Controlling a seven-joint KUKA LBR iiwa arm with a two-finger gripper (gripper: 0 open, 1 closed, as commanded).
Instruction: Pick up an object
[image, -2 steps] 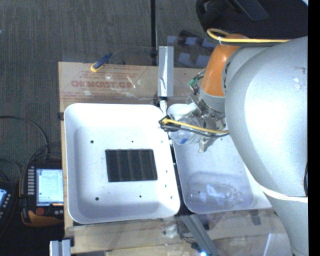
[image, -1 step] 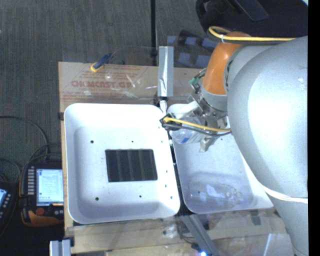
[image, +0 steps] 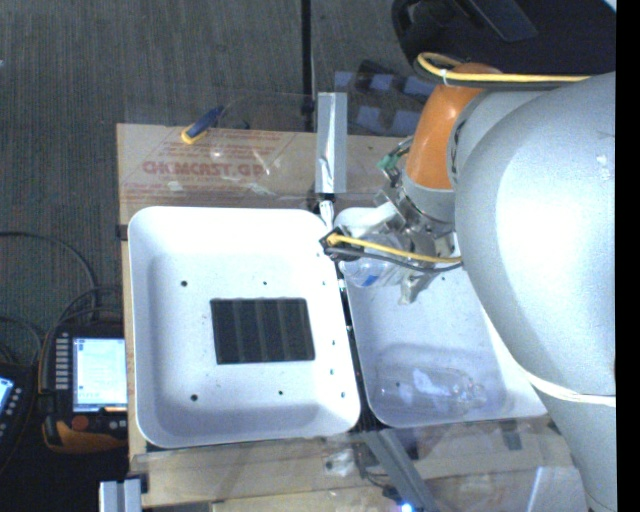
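A clear plastic item (image: 432, 388) is seen lying in the right bin (image: 385, 345), near its front edge. A black ribbed pad (image: 262, 330) is seen in the left bin (image: 160, 300). Farther back, the gripper (image: 405, 275) is held over the right bin's rear, well apart from the item; its grip state cannot be told. A blue-yellow tool (image: 201, 125) lies on the cardboard (image: 150, 170) behind.

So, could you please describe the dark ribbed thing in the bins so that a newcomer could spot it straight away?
Start at the two white bins side by side and take the left bin, the one farther from the grey arm. Flat on the middle of its floor lies a black rectangular ribbed pad. Its dark, opaque surface sets it apart from the clear crumpled plastic item in the right bin.
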